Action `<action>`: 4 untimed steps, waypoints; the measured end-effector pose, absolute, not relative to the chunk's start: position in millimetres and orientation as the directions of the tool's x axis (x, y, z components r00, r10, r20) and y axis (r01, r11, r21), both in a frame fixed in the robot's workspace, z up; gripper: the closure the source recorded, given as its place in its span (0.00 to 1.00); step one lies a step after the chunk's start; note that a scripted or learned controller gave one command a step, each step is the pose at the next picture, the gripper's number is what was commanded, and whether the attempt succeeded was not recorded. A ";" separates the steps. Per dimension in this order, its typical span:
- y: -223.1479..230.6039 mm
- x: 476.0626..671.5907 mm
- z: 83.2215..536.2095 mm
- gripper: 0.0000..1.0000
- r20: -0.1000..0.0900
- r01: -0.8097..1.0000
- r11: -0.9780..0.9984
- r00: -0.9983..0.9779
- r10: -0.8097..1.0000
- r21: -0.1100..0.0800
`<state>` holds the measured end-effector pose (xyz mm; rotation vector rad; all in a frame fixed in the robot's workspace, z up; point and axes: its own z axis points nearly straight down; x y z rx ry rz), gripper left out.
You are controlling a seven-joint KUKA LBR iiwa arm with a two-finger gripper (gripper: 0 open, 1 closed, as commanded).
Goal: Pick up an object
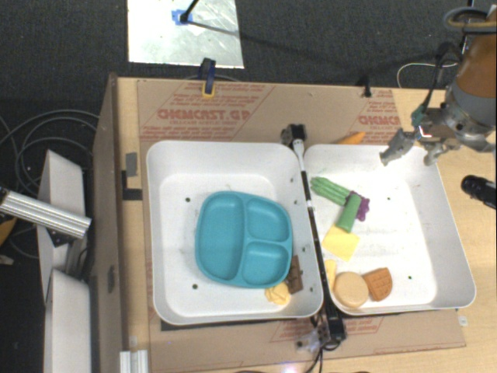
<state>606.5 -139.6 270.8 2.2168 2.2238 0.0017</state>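
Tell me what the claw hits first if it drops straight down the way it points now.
Probably bare floor of the right bin near its far corner: the open claw hangs there, clear of the green toy. Depth is uncertain.

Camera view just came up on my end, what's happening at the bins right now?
The gripper hangs open over the far edge of the right bin, holding nothing. Toy food lies toward that bin's left side: a green piece, a yellow block, a round tan piece. The left bin holds a blue divided plate. Nothing is picked up yet.
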 end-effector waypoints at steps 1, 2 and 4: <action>-121.2 571.8 177.2 0.00 0.003 1.000 0.001 -0.001 1.000 -0.008; -117.4 590.4 80.0 0.00 0.000 1.000 0.005 -0.005 1.000 -0.002; -25.1 573.6 190.1 1.00 0.004 1.000 0.014 -0.014 1.000 0.010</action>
